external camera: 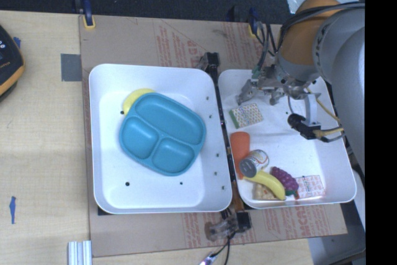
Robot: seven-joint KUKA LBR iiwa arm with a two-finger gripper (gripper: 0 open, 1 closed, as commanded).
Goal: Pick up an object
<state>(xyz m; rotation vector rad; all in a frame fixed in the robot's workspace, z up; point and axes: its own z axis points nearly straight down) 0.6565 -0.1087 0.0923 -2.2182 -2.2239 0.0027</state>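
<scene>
My gripper hovers over the far left corner of the right bin. Its fingers are spread and open, with nothing between them. Just below it lies a small green-and-white patterned packet. Further toward the front of this bin are an orange carrot-shaped piece, a small round tin, a yellow banana, a bunch of purple grapes and a pink-and-white packet. The tin, banana and grapes touch one another.
The left bin holds a blue divided plate with a yellow thing partly hidden under its far left edge. A black cable connector hangs from the arm over the right bin. A yellow-and-black device sits at the bench's left edge.
</scene>
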